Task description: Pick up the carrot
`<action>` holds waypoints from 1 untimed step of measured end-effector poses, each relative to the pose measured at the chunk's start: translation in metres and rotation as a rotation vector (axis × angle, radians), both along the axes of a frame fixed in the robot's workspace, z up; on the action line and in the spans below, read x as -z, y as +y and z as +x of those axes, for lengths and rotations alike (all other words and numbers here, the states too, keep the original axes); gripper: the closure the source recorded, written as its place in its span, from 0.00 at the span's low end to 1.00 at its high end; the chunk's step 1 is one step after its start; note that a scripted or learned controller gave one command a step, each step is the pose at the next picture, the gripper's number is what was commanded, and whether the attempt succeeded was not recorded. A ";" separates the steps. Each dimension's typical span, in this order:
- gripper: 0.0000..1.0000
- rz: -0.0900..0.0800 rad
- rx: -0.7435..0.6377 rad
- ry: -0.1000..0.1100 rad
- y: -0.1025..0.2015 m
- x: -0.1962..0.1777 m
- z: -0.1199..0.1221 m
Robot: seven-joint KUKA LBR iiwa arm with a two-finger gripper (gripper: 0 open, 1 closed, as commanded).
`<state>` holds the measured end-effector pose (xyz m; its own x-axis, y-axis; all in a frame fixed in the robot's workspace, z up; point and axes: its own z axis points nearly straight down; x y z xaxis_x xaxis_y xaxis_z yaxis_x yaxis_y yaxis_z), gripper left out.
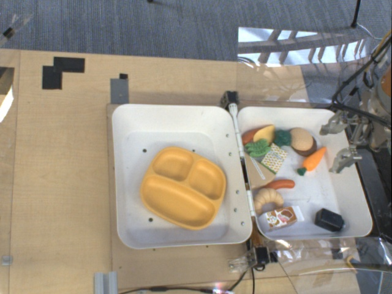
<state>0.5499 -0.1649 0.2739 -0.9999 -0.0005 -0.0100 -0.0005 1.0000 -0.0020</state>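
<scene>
The carrot [314, 159], orange with a small green tip at its lower left end, lies tilted in the right bin [358, 216], right of centre. My gripper [337, 144] hovers over the bin's right side, just right of the carrot and a little apart from it. Its two metal fingers [332, 127] are spread, one above the other in the view, and the gripper is open with nothing between them.
A yellow divided plate [184, 187] fills the left bin [125, 164]. Around the carrot lie a brown round bun [302, 140], green broccoli [258, 147], a sausage [280, 185], a croissant [268, 196], a small printed box [282, 217] and a black block [329, 220].
</scene>
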 end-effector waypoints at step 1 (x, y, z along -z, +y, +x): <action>0.00 0.002 -0.129 0.007 -0.040 0.092 0.043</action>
<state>0.5931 -0.2048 0.1818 -0.9916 -0.1294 -0.0028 -0.1294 0.9916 0.0004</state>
